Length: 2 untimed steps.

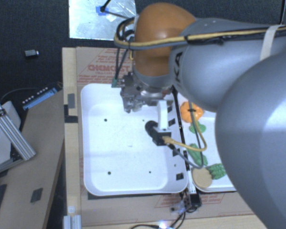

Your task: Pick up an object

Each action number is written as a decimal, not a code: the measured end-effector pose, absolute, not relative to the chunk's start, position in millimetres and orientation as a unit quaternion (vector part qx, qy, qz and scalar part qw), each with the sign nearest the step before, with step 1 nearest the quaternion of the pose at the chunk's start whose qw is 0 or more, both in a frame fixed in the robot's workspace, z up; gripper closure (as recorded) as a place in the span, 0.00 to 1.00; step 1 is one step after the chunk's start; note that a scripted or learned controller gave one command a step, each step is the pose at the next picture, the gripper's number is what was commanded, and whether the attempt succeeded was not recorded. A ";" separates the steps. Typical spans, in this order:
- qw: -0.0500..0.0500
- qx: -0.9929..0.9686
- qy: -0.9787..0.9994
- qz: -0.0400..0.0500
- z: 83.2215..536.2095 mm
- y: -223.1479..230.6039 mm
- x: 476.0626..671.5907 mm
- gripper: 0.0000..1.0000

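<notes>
Round tan disc (201,178) beside green leafy piece (216,171) at near edge of right shallow white bin (206,187), orange rounded object (190,111) farther back, largely hidden by grey arm (238,80), left shallow white bin (124,147) with broad open floor, tool (133,97) over its far edge, opening cannot be told.

Red print on the cardboard sheet (97,67) under the bins seems to read "CHEMOLY", though it is blurred.

arm (238,80): grey, bulky | band (157,37): orange, domed | cable (205,36): yellow | wrist (138,92): dark metal
</notes>
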<state>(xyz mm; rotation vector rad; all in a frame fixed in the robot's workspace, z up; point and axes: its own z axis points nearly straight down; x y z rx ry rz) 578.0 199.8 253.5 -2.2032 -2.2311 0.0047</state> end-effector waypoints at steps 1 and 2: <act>-0.003 -0.704 -0.710 -0.009 395.1 236.9 607.3 1.00; -0.004 -0.705 -0.709 -0.010 545.9 233.8 582.8 1.00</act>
